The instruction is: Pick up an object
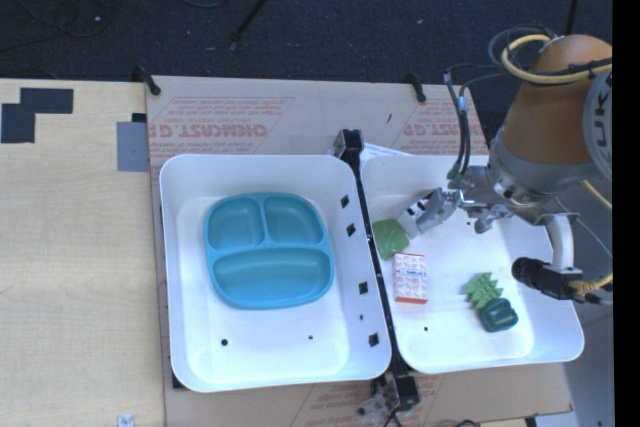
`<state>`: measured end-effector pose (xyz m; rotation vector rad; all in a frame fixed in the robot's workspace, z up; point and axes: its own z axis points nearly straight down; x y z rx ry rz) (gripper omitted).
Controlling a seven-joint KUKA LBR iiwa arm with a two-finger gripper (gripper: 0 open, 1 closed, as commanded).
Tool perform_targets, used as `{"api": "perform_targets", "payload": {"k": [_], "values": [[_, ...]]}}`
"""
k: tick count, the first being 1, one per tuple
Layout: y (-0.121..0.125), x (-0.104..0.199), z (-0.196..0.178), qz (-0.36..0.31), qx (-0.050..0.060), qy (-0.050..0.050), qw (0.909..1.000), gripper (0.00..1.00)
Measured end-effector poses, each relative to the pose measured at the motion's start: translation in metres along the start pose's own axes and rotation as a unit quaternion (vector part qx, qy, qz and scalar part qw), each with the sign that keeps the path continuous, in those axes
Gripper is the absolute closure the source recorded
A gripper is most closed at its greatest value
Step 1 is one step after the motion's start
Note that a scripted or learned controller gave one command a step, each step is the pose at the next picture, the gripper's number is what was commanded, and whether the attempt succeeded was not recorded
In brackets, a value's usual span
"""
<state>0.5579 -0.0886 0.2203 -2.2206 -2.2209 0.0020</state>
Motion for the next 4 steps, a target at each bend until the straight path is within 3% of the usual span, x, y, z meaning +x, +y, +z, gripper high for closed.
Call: {"api": "perform_targets", "payload": {"k": [1,2,3,4], "values": [[0.0,0.0,-0.01,0.0,0.001,0.0,1.0,1.0],[-0.042,0.08,-0.12,-0.004,-0.003,0.001,1.0,1.0],[-0.038,0.138,-0.253,-0.004,-0.007,0.001,1.0,1.0],[-0.061,0.182,-0.211,-0.002,0.002,0.0,1.0,1.0]]}}
